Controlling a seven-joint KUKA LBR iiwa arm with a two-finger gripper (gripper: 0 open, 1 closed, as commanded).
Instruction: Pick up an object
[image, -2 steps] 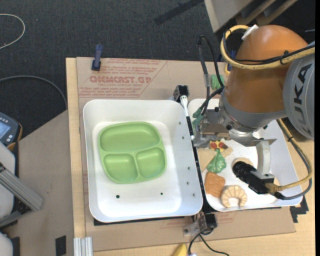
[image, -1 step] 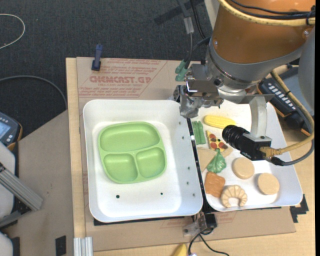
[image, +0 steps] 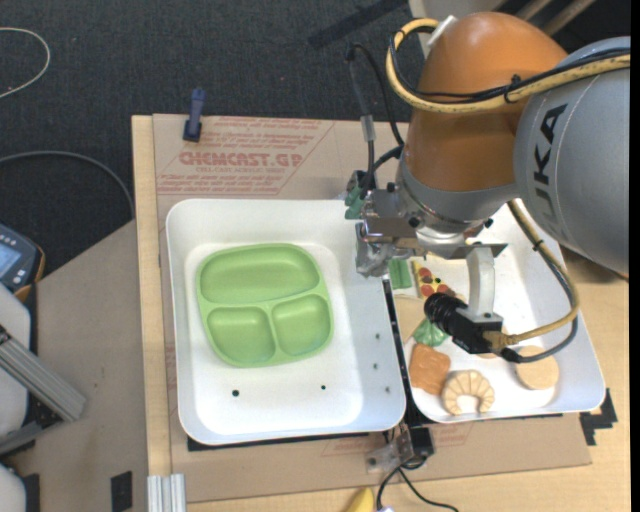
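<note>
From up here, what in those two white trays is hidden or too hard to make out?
- Pincer: the arm's wrist covers it in the camera view, so its state is unclear.
- Right tray: its far half lies under the arm.
- Small striped item: half hidden by the wrist, unidentifiable.
- Green piece: partly behind the black cable fitting.
- Printed board: its lettering is cut off by the left tray.

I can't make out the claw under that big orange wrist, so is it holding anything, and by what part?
Cannot be told: the wrist hides the gripper over the right bin.
</note>
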